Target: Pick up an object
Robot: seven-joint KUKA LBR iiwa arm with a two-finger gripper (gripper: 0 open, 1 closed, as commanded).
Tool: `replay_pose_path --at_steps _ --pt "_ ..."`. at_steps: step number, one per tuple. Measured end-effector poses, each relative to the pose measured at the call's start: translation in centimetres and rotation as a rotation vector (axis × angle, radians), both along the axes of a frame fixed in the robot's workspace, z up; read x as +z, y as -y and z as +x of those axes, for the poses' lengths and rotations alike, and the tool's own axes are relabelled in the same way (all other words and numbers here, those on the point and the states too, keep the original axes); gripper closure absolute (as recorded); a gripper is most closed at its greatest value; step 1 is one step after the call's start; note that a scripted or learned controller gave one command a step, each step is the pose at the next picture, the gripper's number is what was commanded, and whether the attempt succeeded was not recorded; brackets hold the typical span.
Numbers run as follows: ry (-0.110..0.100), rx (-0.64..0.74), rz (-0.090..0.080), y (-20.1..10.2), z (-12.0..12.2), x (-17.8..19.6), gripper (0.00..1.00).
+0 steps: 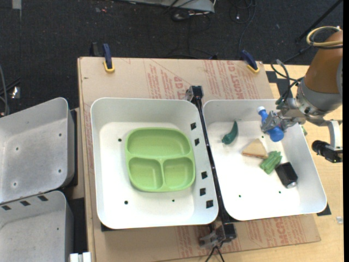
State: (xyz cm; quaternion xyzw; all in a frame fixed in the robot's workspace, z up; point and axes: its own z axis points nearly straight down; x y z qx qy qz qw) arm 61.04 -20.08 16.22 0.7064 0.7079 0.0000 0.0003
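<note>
Counter, right bin [305, 201]: blue toy [274, 131] at 1 o'clock, under gripper [277, 123]; jaws' state unreadable. Judged light, rigid, slick plastic; grip across its narrow middle. Wedge [254, 149] nearby.

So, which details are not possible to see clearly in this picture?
- Gripper, camera view: blurred against a blue object; a grasp cannot be confirmed.
- Arm: cut off by the right edge.
- Black object and green object: too small to identify.
- Side bins: cut off by the left edge.
</note>
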Motion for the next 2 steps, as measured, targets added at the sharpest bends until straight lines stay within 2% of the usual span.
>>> replay_pose_path --at_steps 2 --pt "0.003 0.001 -0.001 0.9 0.3 9.4 1.00"
